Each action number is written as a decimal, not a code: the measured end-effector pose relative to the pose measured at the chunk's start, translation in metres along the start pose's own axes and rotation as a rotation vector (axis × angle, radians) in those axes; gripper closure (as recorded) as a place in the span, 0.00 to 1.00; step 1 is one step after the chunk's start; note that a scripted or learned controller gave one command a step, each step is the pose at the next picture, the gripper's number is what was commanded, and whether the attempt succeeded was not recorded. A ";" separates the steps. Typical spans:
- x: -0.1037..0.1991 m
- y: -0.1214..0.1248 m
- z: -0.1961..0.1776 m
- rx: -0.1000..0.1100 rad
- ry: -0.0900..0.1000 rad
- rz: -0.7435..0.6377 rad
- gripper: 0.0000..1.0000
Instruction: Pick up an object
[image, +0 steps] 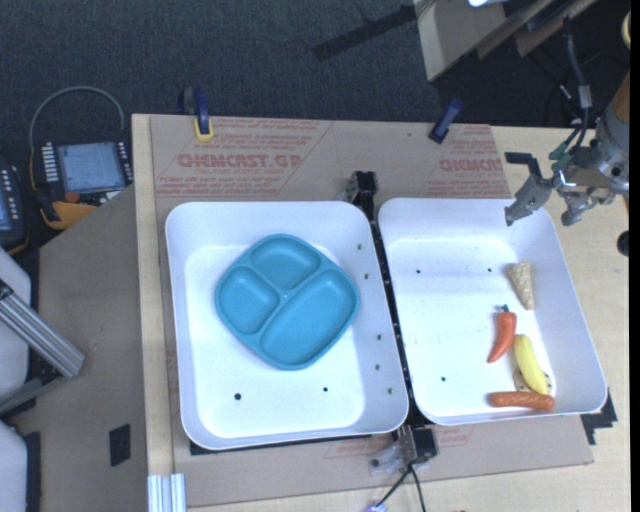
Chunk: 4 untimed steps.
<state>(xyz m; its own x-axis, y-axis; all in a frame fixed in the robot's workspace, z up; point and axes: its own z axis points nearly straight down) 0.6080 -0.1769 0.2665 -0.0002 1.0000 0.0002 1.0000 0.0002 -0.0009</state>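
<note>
Two shallow white bins sit side by side on a cardboard-covered bench (300, 150). The left bin (200, 400) holds a blue three-compartment plate (287, 300), lying flat near the bin's centre, its largest compartment toward the lower right.

The right bin (450, 330) holds four small objects grouped along its right side. A pale beige cone-shaped piece (520, 283) lies farthest up, its long axis near vertical in the view and its narrow tip pointing down. Below it, a red-orange chili pepper (502, 337) lies with its long axis slightly slanted, stem end up and tip pointing down-left. Just beside it to the right, a yellow banana (531, 364) runs from upper left to lower right. An orange carrot-like piece (521, 401) lies almost horizontal near the bin's lower right corner, just below the banana.

The gripper (545, 198) hangs over the upper right corner of the right bin, well apart from the objects; its two fingers are spread apart and nothing lies between them.

Red print on the cardboard reads "CHEMCAST" in part, once above each bin; the remaining letters are unclear. A blue-and-yellow clamp (200, 112) grips the bench's far edge.
</note>
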 end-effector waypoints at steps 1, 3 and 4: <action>-0.003 -0.001 0.043 0.005 0.001 0.000 0.00; -0.006 0.005 0.129 0.004 0.001 0.000 0.00; -0.007 0.006 0.115 -0.003 -0.001 -0.001 1.00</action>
<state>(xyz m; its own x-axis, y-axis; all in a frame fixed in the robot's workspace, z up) 0.6141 -0.1835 0.1520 -0.0008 1.0000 -0.0012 1.0000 0.0008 0.0019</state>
